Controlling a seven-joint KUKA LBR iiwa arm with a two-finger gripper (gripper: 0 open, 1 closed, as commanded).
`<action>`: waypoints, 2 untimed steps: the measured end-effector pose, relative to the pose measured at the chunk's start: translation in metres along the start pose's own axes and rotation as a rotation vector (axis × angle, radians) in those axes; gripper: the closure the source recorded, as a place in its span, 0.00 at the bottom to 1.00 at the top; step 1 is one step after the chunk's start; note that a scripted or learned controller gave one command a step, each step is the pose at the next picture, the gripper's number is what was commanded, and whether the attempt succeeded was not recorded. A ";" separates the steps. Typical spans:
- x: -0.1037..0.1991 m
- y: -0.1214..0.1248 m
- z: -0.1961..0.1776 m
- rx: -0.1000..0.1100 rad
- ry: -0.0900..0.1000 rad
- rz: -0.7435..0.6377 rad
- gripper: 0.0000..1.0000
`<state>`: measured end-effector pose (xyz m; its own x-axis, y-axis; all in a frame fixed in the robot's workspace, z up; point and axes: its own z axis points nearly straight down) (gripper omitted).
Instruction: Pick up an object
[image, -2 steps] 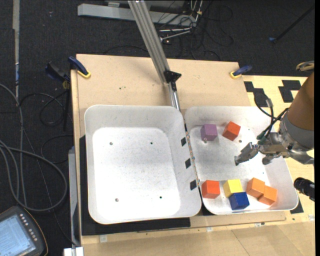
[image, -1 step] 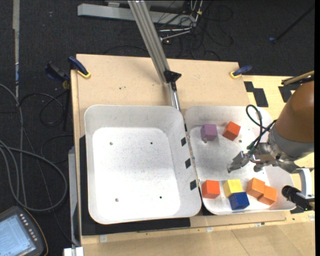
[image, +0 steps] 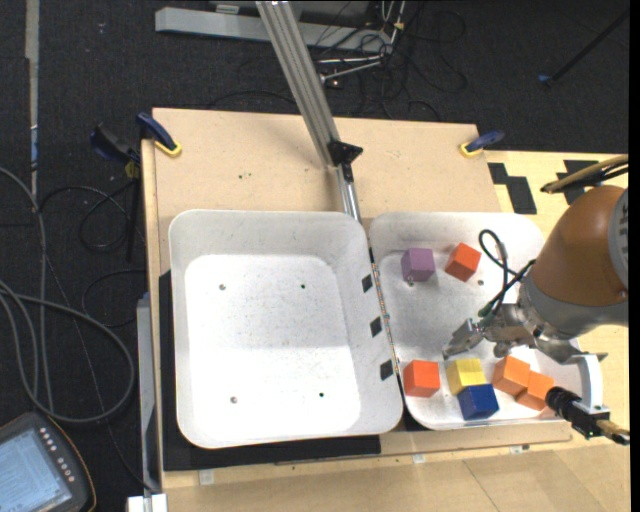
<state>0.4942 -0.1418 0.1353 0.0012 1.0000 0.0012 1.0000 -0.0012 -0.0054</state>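
Tool (image: 466, 340) low in the right bin (image: 440, 232), cannot tell its state. Yellow cube (image: 466, 374) just below it toward the near wall, blue cube (image: 479, 401) touching the yellow one. Orange cube (image: 421, 377) left of yellow. Two more orange blocks (image: 524, 381) right of the tool. Purple cube (image: 418, 264) and another orange cube (image: 462, 261) well apart, at the far end. Left bin (image: 200, 240) alongside on the table (image: 250, 150).

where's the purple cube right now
The purple cube sits in the right bin, near its far left corner, just left of an orange cube.
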 end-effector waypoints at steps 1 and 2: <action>0.000 0.002 -0.013 -0.006 -0.001 -0.001 1.00; -0.006 0.011 -0.062 -0.011 -0.003 -0.004 1.00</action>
<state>0.5053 -0.1479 0.1971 -0.0023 1.0000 -0.0019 1.0000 0.0023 0.0055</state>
